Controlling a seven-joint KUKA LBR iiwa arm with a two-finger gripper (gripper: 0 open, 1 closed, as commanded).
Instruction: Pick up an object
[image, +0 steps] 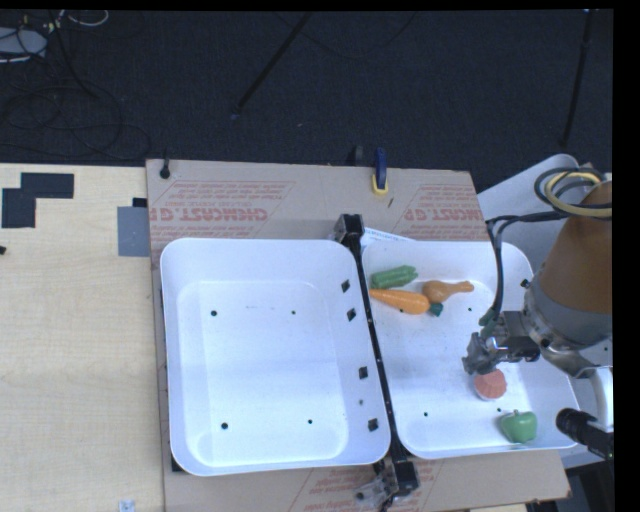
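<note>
I see the claw (487, 360) low in the right shallow white bin (440, 430), directly above the small round red-pink object (490, 385), perhaps touching it; whether its fingers are apart I cannot tell from here. A green apple-like fruit (519, 427) lies nearby

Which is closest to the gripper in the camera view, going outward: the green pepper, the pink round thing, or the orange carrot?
1. Pink round thing, just below the gripper.
2. Green pepper, lower right, near the bin's front edge.
3. Orange carrot, upper left, by the divider.
</note>
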